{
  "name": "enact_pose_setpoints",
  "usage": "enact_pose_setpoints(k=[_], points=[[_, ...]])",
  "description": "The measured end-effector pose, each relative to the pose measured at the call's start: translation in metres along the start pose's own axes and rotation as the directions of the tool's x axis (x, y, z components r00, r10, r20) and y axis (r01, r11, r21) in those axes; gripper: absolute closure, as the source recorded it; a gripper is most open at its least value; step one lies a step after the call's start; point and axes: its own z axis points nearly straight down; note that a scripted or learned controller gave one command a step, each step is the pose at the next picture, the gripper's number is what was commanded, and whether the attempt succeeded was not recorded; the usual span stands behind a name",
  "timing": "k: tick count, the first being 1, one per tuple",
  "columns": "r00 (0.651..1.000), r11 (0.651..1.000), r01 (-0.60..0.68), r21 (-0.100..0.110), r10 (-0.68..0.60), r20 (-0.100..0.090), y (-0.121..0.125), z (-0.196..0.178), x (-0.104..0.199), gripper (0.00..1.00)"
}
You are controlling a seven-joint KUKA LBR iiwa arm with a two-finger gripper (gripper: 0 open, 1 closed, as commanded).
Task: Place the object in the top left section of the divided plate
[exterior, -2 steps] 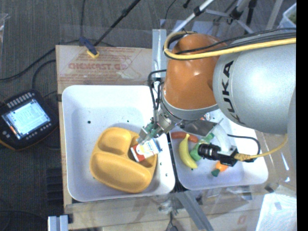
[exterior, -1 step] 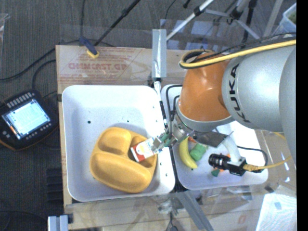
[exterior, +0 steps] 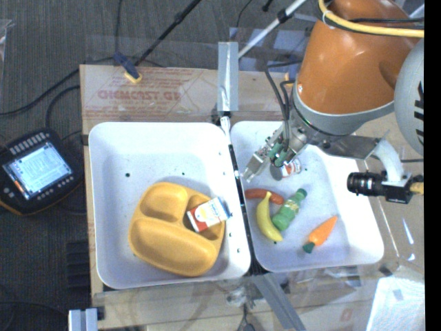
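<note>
yellow divided plate (exterior: 169, 236) is set in left bin (exterior: 110, 185); a small carton (exterior: 207, 214) is lodged in its 3 o'clock section. gripper (exterior: 275, 158) is hung over right bin (exterior: 358, 240), finger state not discernible. at its 6 o'clock are crowded sausage (exterior: 264, 195), banana (exterior: 266, 220), green bottle (exterior: 289, 209), carrot (exterior: 320, 234).

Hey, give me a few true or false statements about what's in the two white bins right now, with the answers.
1. The yellow divided plate sits in the left bin. True.
2. A small carton lies on the plate. True.
3. The banana lies on the plate. False: it lies in the right bin, next to the green bottle.
4. The carrot is in the left bin. False: it lies in the right bin.
5. The gripper is over the right bin. True.
</note>
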Motion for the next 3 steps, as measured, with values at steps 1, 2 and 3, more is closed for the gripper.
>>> enact_pose_setpoints(k=[1, 2, 3], points=[[1.000, 1.000, 0.008, 0.003, -0.008, -0.004, -0.027, 0.150, -0.030, 1.00], [0.844, 0.844, 0.537, -0.001, -0.537, -0.004, -0.039, 0.161, -0.046, 1.00], [0.751, 0.751, 0.660, -0.003, -0.660, 0.001, -0.011, 0.046, -0.014, 1.00]])
